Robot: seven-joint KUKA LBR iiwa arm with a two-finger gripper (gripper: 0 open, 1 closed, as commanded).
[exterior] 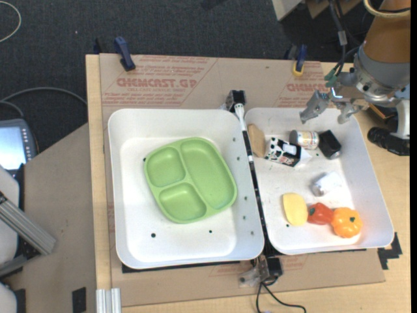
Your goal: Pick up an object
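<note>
Nearest the camera, in the right bin [371, 240], an orange pepper-shaped toy [346, 222] lies touching a red one [318, 214], with a pale yellow piece [294, 209] just beside them. A little farther back sits a small grey-white object [324, 184], too blurred against the white floor to identify. Beyond it, a black-and-white patterned item [282, 151] rests by a tan piece [256, 141] near the dividing wall, and a silvery can-like thing [304, 138] lies beside a black block [329, 144]. In the left bin [124, 194] a green divided plate [189, 178] lies flat. Farthest, the gripper [330, 108] hangs over the right bin's back edge, its jaws spread with nothing between them. The arm above it is cut off by the frame's top and right edges. Blue clamps [124, 53] pin the brown board on the counter [384, 279].
</note>
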